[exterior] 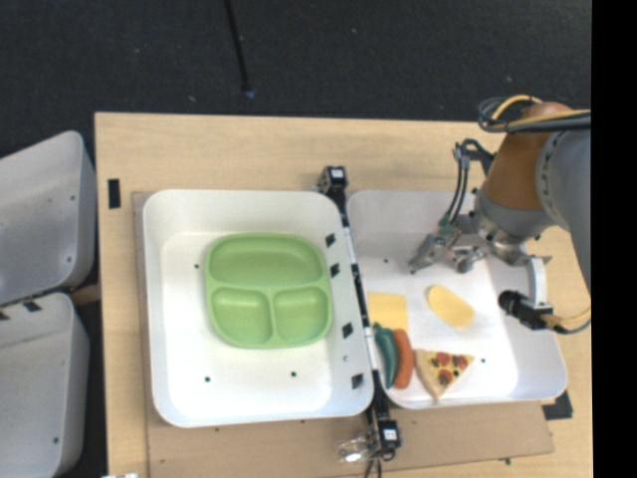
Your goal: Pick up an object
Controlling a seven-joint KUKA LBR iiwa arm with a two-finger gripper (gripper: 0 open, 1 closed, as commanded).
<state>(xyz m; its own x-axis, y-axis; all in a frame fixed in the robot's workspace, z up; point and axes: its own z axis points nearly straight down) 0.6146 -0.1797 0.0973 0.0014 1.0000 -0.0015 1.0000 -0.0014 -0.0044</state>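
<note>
Your closest target is the yellow oval piece, lying in the right bin just below the gripper. Fingers look spread wide with nothing between them, so you're at the approach step. Next you'd need to line up over it and drop.
</note>
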